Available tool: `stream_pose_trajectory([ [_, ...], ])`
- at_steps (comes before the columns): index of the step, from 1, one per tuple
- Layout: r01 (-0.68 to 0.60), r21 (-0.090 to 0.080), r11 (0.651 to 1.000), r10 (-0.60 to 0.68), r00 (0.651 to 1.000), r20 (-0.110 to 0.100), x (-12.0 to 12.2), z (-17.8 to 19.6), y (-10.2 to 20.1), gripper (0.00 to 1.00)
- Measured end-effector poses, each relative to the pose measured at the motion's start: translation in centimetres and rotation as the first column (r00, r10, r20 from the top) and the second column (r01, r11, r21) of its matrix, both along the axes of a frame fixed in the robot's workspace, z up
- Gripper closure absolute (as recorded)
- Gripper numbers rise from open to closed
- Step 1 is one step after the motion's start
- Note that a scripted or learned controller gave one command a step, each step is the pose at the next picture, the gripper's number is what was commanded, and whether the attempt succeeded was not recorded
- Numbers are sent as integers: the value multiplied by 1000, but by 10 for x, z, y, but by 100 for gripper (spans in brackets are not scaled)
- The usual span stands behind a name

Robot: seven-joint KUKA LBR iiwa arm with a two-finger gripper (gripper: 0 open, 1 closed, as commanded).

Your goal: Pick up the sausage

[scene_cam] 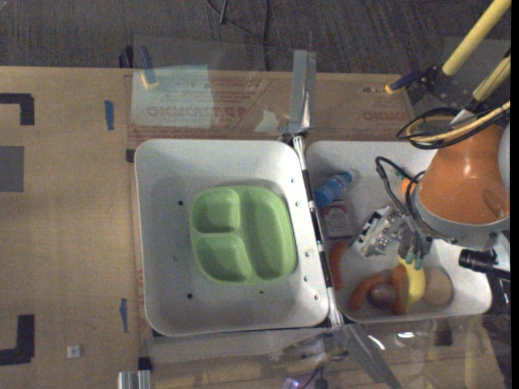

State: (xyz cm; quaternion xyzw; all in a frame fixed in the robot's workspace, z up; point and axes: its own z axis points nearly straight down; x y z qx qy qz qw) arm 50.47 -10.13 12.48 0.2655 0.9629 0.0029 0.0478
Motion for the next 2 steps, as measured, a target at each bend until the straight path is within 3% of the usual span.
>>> stream_pose_trajectory([
  [1, 0, 1, 1000, 0, 1000, -5, -2, -2, 0, 0],
  [2, -204, -15, 979, 204, 979, -16, -2, -15, -2, 0],
])
